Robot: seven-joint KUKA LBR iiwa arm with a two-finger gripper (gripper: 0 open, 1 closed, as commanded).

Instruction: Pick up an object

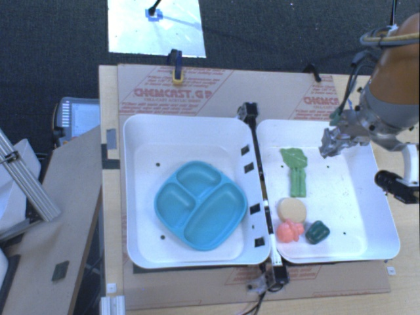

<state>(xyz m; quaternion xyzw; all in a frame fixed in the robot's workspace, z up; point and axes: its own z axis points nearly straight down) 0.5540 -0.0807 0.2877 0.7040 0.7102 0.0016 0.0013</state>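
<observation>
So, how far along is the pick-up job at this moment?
Nothing looks picked yet. The green toy, the beige round piece, the pink toy and the dark green piece all lie on the floor of the right bin. The gripper is above that bin's upper part, to the right of the green toy. Descending, grasping and lifting one object are left.

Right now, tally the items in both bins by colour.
Blue: 1, the divided plate
Light green: 1, the long toy
Dark green: 1, the small piece
Cream: 1, the round piece
Pink: 1, the lumpy piece
Total: 5
</observation>
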